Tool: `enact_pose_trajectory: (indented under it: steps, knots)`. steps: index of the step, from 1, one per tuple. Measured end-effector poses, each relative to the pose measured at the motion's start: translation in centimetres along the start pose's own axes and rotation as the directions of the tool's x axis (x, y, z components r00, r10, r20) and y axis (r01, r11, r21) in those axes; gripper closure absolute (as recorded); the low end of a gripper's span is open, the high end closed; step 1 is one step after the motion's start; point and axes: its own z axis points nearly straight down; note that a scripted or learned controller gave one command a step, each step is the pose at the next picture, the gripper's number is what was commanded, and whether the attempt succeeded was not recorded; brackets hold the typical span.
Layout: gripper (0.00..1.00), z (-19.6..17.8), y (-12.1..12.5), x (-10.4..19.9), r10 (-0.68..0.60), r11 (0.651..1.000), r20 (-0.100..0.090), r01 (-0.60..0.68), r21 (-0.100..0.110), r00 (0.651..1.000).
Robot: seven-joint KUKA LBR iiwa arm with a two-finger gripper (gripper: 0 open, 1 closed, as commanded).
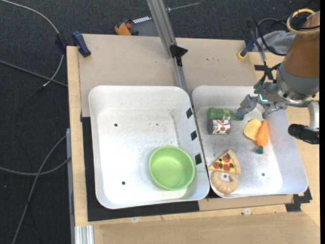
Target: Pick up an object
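Observation:
My gripper (256,108) hangs over the back of the right bin (289,179), open, with nothing between its fingers. Just in front of it lie a yellow piece (251,129) and an orange carrot (262,133), touching each other. To its left rest a green bottle (219,114) and a small red-and-white can (221,127); the left finger (246,105) is close to the bottle's end. A pizza slice (225,163) and a tan donut (224,183) sit at the bin's front left.
A green bowl (171,167) stands in the front right of the left bin (109,136). A slanted metal pole (165,29) runs down to the gap between the bins. Blue clamps (81,43) grip the bench's back corners.

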Motion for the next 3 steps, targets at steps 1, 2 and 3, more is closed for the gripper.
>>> enact_pose_trajectory:
  steps: [1, 2, 3]
  knots:
    - [0.00, 0.0, 0.0, 0.0, 0.000, 1.000, 0.000, 0.000, 0.000, 1.000]
    - [0.00, 5.0, -0.4, -0.9, 0.001, 1.000, 0.000, -0.001, 0.004, 1.000]
    - [0.00, 10.2, -1.2, -0.2, 0.000, 1.000, -0.001, 0.000, 0.005, 1.000]
